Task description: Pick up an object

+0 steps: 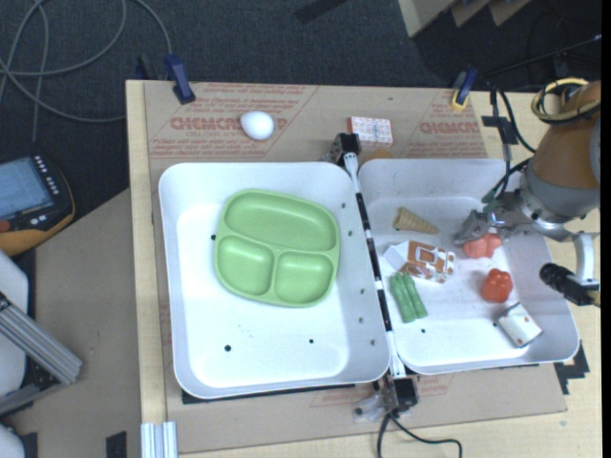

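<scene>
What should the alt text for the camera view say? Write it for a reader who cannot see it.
A grey robot arm with an orange band reaches from the right, its claw down over a salmon-pink object in the right shallow white bin. That bin also holds a tan cone, green stick and red round object; the left shallow white bin holds a green divided plastic plate.

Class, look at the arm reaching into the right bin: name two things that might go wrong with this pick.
1. The gripper is right beside the pink toy, with the red toy close by; it might nudge one away instead of grasping.
2. It works near the right bin back wall; a pushed toy may jam there.
</scene>
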Controlling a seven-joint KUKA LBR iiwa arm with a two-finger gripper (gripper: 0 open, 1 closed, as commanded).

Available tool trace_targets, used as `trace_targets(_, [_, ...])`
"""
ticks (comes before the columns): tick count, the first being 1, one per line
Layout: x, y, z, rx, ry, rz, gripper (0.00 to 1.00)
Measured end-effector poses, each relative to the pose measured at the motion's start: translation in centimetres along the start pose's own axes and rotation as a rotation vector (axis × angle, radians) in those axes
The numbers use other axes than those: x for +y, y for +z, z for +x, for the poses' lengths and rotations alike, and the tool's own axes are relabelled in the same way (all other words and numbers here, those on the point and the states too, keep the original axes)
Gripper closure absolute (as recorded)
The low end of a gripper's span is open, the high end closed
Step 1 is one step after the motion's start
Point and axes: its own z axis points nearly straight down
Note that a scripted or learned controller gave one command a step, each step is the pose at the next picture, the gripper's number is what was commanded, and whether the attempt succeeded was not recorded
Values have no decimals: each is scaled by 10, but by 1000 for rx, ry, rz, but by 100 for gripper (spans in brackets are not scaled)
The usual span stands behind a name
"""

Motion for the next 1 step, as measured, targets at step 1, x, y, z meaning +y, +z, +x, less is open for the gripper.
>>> trace_targets(1, [41, 10, 59, 1, -1, 1, 100])
